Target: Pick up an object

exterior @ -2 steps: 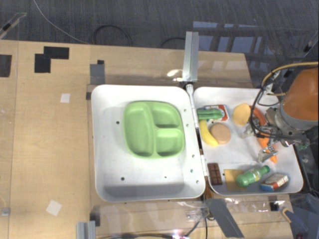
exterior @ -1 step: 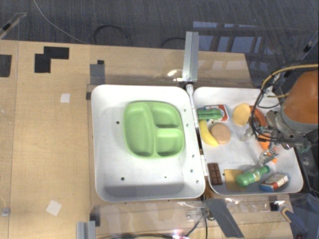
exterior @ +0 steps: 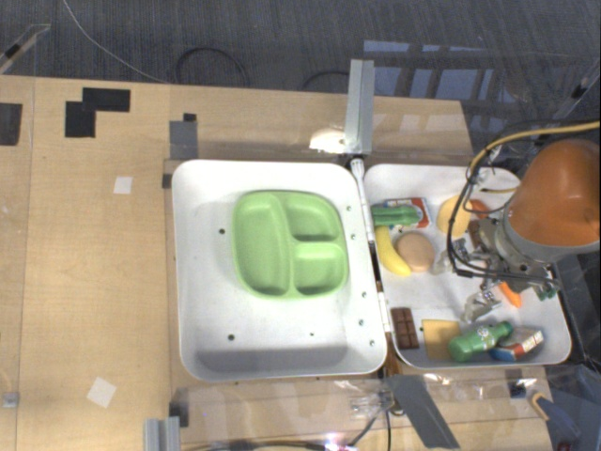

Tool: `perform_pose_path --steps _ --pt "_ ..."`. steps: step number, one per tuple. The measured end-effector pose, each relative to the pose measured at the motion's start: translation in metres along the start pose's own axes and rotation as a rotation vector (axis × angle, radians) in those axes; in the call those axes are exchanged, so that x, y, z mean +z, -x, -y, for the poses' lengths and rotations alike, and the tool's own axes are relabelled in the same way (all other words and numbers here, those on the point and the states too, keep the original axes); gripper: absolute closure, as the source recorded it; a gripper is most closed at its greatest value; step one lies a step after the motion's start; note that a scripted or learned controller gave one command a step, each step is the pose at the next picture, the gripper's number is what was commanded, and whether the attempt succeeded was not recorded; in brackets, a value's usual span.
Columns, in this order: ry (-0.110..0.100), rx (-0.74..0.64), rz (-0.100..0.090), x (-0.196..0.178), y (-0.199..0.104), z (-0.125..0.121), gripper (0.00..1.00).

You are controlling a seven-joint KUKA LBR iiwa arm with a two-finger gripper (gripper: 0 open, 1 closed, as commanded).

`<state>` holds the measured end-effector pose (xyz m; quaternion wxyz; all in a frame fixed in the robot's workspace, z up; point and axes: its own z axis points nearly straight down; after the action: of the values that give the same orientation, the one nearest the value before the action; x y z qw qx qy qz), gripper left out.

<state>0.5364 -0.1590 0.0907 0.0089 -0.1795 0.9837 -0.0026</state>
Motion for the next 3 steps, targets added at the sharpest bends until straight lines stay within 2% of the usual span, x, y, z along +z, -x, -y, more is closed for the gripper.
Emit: perform_pose_path --steps 1,2,3 --pt "0.005 -0.203 -0.006 -0.02 0.021 0.016 0.0" --pt "-0.006 -0.064 0.017 -0.008 0.131 -0.026 0.0" --pt "-0.005 -0.072 0.008 -0.009 0.135 -0.025 0.0"
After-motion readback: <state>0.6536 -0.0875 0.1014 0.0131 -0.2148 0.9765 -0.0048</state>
